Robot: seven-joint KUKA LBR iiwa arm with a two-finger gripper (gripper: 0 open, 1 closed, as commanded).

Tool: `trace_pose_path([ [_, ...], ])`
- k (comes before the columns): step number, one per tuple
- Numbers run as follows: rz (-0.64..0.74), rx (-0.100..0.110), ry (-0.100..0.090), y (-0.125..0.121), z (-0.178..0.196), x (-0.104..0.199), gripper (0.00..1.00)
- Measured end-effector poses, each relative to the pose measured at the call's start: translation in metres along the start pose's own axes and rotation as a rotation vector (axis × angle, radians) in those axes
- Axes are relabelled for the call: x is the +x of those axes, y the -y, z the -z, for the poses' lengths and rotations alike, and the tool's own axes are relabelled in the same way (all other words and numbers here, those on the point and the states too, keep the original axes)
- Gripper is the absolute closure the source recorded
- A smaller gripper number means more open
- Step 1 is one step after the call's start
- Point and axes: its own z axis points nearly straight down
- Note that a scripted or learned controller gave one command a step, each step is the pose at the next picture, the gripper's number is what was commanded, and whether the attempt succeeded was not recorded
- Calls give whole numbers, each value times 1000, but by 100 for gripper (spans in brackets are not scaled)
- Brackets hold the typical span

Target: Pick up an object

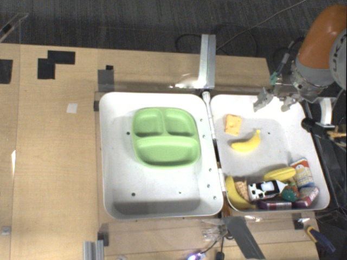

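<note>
Early days on this one, by the look of it: nothing picked up yet, every object lying in the bins. End effector point(276, 99) hanging over the far edge of the right bin point(282, 131), up near the back rim, fingers spread apart with two grey tips splayed to either side, nothing between them and nothing touched as far as the slant view lets on. Grey arm with the orange band point(321, 34) coming in from the right above it. Plenty of candidates in that right bin: a small banana point(246, 142) lying by itself on the open floor, an orange cracker-looking square point(233, 124) just beside it toward the back, both well apart from the pile. Pile jammed along the near wall: a second yellow banana point(234, 191) in the near-left corner, a yellow lemon-ish thing point(280, 173), a black-and-white cow-patterned toy point(267, 188), a small can point(302, 173), plus some purple, red and green bits too tangled to name. Left bin point(114, 161) carrying a green divided plate point(165, 135), sitting flat in the middle. Best guess: still in the approach stage, so descent, closing and lift all left to do. Lone banana or cracker looking like the easiest grabs, nearest the end effector and clear of clutter; the pile looking like a recipe for a missed grip.
</note>
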Motion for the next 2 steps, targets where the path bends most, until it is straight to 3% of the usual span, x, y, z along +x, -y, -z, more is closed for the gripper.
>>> trace_pose_path([
  [1, 117, -8, 1, 32, -99, 23, 0],
  [2, 117, -15, -2, 30, -86, 25, 100],
])
